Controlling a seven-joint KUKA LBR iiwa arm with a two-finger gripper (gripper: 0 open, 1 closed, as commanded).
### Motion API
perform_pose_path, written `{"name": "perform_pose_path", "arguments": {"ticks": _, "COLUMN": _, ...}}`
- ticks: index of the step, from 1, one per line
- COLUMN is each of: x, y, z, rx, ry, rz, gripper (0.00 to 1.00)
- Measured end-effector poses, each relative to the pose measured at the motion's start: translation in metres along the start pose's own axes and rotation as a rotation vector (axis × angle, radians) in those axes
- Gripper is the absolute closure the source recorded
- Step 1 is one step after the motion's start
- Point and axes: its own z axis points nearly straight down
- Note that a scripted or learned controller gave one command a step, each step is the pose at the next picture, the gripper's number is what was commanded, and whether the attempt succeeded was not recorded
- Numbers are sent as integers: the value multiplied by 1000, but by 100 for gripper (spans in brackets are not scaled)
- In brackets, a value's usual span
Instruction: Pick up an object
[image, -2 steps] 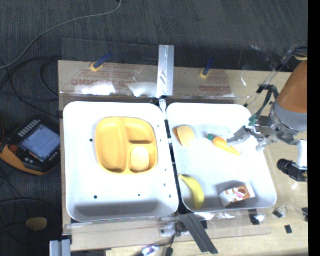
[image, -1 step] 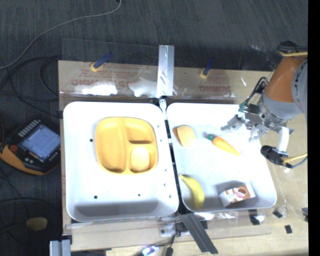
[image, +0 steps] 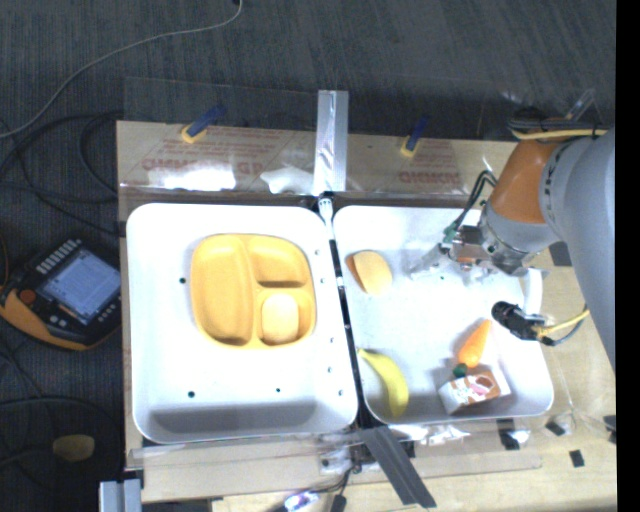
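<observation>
Arm: the grey KUKA arm with the orange band (image: 520, 185) reaches in over the upper right part of the right-hand shallow white plastic bin (image: 420, 225).
Gripper: the two-finger gripper (image: 440, 255) hangs low over bare bin floor near the back wall; it is too small and blurred to judge its opening, and nothing is visibly held.
Candidate things: all lie in the right bin. A rounded tan bread-roll-shaped piece (image: 370, 270) sits near the left wall, nearest the gripper. A yellow curved banana (image: 388, 380) lies at the front left. An orange carrot-shaped piece (image: 474, 342) leans just above a small white-and-red carton (image: 470, 390) at the front right.
Handling, as a judgement: these look like light, rigid toy foods with smooth, rather slippery skins. The roll seems easiest, taken across its narrow width. The banana would want a pinch across its middle, square to the curve. The carton offers flat sides, but the carrot nearly touches it.
Left bin: the left-hand white bin (image: 160, 390) holds a glossy yellow moulded compartment tray (image: 235, 285), well apart from the gripper.
Risk: a smooth rounded piece may squirt out as the jaws close.
</observation>
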Motion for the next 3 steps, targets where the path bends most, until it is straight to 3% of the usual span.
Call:
{"name": "perform_pose_path", "arguments": {"ticks": 1, "x": 39, "y": -47, "z": -1, "rx": -2, "ry": 2, "rz": -183, "gripper": 0}}
{"name": "perform_pose_path", "arguments": {"ticks": 2, "x": -23, "y": -76, "z": -4, "rx": 0, "ry": 5, "rz": -110, "gripper": 0}}
{"name": "perform_pose_path", "arguments": {"ticks": 3, "x": -25, "y": -130, "z": -3, "rx": -1, "ry": 2, "rz": -51, "gripper": 0}}
